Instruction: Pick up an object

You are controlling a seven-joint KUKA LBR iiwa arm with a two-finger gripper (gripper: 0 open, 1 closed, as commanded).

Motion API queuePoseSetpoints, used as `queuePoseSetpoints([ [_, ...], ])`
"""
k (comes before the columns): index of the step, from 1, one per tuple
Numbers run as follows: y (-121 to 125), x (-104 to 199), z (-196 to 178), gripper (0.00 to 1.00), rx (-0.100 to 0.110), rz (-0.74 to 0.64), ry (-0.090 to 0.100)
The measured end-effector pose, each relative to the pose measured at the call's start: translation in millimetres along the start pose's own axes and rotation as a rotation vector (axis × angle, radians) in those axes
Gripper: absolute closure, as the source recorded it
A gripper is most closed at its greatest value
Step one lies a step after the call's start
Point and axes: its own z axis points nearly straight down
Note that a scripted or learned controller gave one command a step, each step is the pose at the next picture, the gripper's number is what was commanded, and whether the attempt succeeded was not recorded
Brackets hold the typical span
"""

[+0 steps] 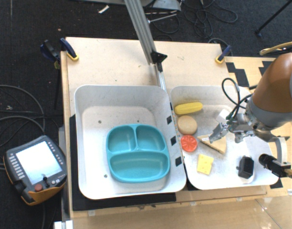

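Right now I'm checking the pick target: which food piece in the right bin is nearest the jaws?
The pale wedge, right under the gripper. The tomato slice, round bun, corn cob and cheese square lie farther off.

Right bin: yellow corn cob (188, 108), tan bun (187, 125), red tomato slice (189, 143), yellow cheese square (205, 164), tan wedge (216, 146) lay apart.
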Motion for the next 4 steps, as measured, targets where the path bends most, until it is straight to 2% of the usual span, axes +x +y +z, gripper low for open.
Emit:
queuePoseSetpoints([
  [1,-2,2,43,0.0,0.001,0.001,0.0],
  [2,0,-1,86,0.0,-0.012,0.004,-0.008],
  [3,-1,1,77,1.0,-0.008,0.002,-0.003],
  [4,-5,3,34,1.0,-0.007,-0.001,-0.002],
])
